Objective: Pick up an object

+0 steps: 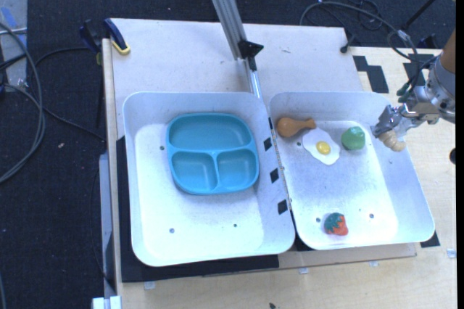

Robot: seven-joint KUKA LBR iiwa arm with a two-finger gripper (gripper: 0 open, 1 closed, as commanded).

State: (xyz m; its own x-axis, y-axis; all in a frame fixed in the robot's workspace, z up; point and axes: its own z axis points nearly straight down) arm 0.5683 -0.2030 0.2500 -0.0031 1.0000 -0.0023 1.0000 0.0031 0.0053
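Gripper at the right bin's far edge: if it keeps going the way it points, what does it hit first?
Probably the round green ball, the nearest thing left of the gripper; the fried-egg toy lies beyond. Depth is unclear, so it might meet the right white bin floor first.

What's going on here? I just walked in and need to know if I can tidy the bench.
A robot arm reaches in from the right, its claw at the right bin's rim. Something tan sits at the claw's tip, but whether it is gripped is unclear. In that bin lie a drumstick, a fried egg, a green ball and a strawberry. The left bin holds a blue divided plate.
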